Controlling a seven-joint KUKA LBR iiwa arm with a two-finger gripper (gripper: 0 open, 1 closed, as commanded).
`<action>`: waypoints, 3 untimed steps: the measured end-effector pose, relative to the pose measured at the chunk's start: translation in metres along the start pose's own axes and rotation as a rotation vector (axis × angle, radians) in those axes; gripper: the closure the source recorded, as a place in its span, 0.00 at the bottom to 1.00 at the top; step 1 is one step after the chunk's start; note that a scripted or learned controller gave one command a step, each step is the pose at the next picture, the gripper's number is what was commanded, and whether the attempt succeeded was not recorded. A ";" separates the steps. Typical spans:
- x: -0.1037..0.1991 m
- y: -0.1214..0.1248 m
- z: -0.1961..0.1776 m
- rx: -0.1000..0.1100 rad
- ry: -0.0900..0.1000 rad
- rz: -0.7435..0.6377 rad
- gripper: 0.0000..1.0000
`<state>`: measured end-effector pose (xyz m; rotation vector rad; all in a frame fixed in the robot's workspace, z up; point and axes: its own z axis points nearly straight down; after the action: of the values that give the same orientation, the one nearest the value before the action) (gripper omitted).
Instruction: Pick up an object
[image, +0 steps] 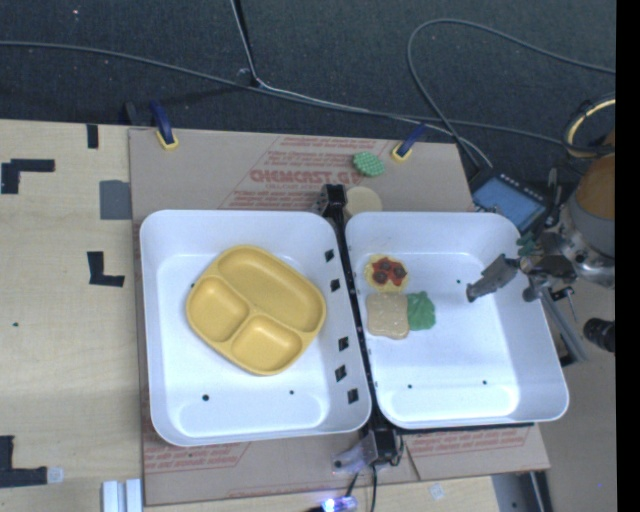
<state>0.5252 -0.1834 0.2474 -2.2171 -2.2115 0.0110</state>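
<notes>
I see the left bin carrying a yellow divided plate, turned at an angle, its three compartments bare. Behind the divider between the bins, on the cardboard sheet, lies a small green piece with a pale round disc just below it. In the right bin the objects sit close to the left wall: a round pizza-like toy with red topping, below it a beige slice of bread, and touching the bread's right edge a green leafy toy. Further right, over the bin's right rim, I have the gripper; one dark finger points down-left into the bin, nothing is pinched, but I cannot tell how far apart the fingers are
</notes>
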 end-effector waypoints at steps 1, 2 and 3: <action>0.000 0.002 -0.006 -0.011 -0.002 -0.004 0.00; -0.003 0.000 0.038 -0.007 -0.002 -0.003 0.00; -0.001 -0.002 0.103 -0.005 -0.001 -0.003 0.00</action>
<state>0.5220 -0.1847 0.1443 -2.2165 -2.2178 0.0060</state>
